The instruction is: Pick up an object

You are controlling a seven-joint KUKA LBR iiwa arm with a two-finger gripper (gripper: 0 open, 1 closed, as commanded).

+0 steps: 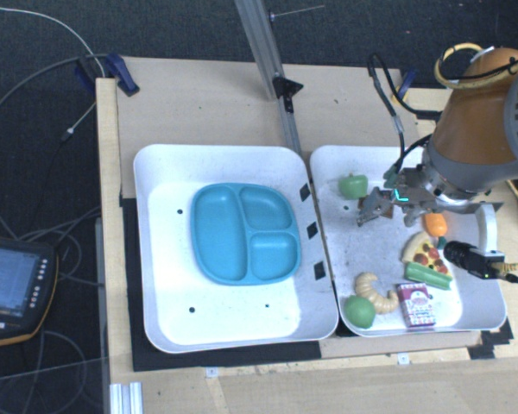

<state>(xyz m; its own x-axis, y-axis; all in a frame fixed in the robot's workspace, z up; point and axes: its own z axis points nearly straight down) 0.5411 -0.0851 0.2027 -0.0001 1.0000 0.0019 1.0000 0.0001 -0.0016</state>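
A: Biggest things first. Surface (216, 84) carries two white bins. Left bin (155, 231) holds a blue divided plate (244, 233). Right bin (363, 240) holds all the small stuff.

B: Arm pose?

A: Arm (479, 119) reaches in from the right, orange band up top, wrist bent down over the upper half of the right bin. Hand (375, 207) hangs low, pointing left, just beside the green apple (353, 185). Can't tell whether it's spread or pressed together, too dark and small. Nothing visibly pinched.

B: Candidates for the pick?

A: Green apple near the top, an orange piece (435, 224) tucked right under the wrist, pizza slice (428, 264), purple box (417, 306), a second green fruit (358, 311) touching a beige curled piece (380, 294) at the bottom.

B: Risks?

A: My guess is the apple's the target, being closest. It's round, so a slightly off-centre close probably squirts it toward the bin wall. Also the hand looks below and to the right of it, not over it, so closing here likely grabs air. Black cable (388, 93) dangles near the wrist and could snag on a lift.

B: Smaller risk?

A: Wrist may knock the orange piece as it moves.
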